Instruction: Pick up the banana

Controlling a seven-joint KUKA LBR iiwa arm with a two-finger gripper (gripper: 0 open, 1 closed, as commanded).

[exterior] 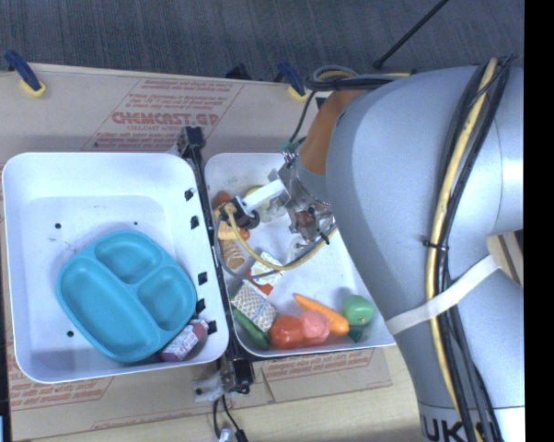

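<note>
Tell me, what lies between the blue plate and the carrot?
In the camera view, between the blue plate and the carrot lie the bins' meeting walls and a patterned green-and-white box.

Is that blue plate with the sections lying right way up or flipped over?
Right way up. The blue plate lies in the left bin with its three hollows facing upward.

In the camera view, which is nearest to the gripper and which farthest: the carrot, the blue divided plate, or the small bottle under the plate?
From the gripper, in the right bin:
1. Carrot, same bin, toward its near edge.
2. Small bottle, left bin, at its near right corner.
3. Blue divided plate, left bin, its middle farther left than the bottle.
</note>
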